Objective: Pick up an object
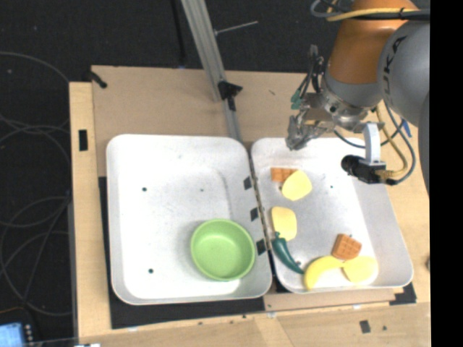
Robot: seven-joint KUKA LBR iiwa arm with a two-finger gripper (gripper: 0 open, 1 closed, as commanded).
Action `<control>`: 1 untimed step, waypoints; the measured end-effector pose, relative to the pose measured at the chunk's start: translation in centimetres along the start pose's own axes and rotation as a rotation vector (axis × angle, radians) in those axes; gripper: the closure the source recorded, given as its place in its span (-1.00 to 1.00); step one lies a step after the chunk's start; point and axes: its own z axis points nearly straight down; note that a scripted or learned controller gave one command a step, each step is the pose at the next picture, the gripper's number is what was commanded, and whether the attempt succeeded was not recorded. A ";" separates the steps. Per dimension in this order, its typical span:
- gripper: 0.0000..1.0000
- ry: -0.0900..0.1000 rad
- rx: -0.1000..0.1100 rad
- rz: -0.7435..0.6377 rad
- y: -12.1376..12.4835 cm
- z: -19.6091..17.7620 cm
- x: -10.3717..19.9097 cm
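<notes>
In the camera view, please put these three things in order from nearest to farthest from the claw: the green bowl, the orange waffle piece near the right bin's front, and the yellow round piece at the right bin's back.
1. Yellow round piece, right bin, just below the claw.
2. Orange waffle piece, right bin, toward the front.
3. Green bowl, left bin, front corner.

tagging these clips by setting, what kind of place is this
Most likely a robotics lab bench set up for grasping trials. A grey and orange arm with its end effector hangs over two white bins, the right bin holds toy food pieces, and loose cables trail across the dark floor.
</notes>
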 end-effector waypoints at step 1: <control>1.00 0.000 0.001 -0.001 -2.0 1.2 5.6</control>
